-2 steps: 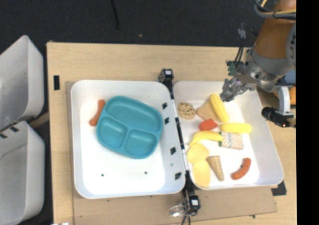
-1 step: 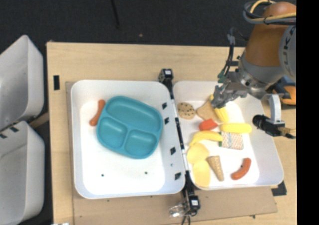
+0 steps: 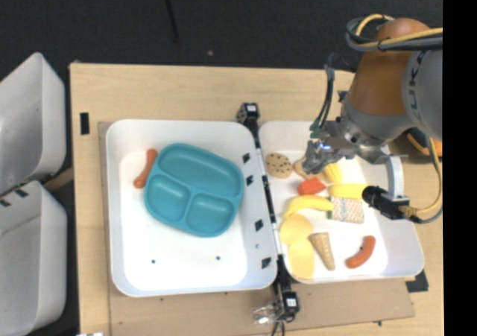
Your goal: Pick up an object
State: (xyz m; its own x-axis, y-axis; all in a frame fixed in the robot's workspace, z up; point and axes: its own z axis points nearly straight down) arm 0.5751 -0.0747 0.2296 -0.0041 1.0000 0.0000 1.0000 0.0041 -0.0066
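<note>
- The gripper hangs low over the right bin, toward that bin's 11 o'clock corner. Its working end is blurred under the wrist, so it cannot be told whether it is open or shut, and nothing is seen in its hold.
- The task names no single thing. The likeliest targets are the two nearest: an orange piece just at the gripper's 6 o'clock, and a cookie at its 9 o'clock.
- The first risk is crowding. A banana lies against the orange piece on its 6 o'clock side, and a wafer sits near at 4 o'clock. A closing grip there could catch two things or shove one aside.
- The orange piece looks small and rounded (probably toy food, hard and smooth), so it may squirt out under a pinch.
- The cookie lies flat, leaving little to bite on. It is also close to the bin's 9 o'clock wall, which a descending gripper could strike.
- The right bin has the most room at 5 o'clock, where a red sausage lies alone on bare floor. At 7 o'clock a cone touches pale yellow slices.
- The left bin has a teal plate at its centre, with bare floor along the 6 o'clock edge.
</note>
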